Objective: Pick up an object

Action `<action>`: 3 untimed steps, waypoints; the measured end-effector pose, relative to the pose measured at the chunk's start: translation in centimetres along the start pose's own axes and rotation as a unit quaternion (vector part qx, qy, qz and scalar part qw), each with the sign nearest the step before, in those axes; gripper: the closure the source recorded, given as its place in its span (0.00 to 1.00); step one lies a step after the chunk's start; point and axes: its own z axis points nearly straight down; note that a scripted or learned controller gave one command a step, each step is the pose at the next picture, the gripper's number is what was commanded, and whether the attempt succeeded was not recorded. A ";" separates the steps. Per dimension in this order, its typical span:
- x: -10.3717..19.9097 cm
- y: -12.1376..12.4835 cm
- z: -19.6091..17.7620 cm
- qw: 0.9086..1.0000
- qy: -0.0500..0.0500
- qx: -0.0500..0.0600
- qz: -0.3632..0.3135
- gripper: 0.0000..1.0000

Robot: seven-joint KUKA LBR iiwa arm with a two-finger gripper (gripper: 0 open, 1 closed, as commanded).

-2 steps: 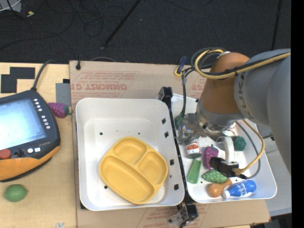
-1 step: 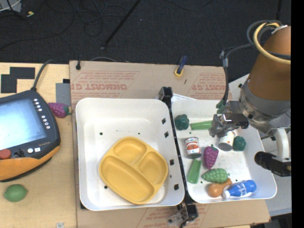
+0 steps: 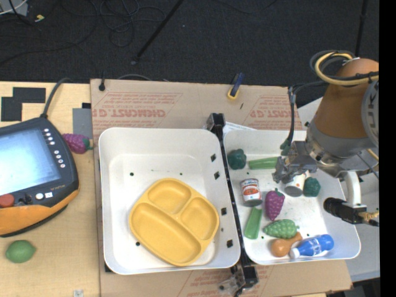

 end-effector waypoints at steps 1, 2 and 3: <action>-0.9 7.5 10.4 1.000 0.001 -0.002 -0.004 1.00; -1.0 7.4 8.8 1.000 0.001 -0.003 -0.004 1.00; -4.9 8.5 13.4 1.000 0.001 -0.004 -0.002 1.00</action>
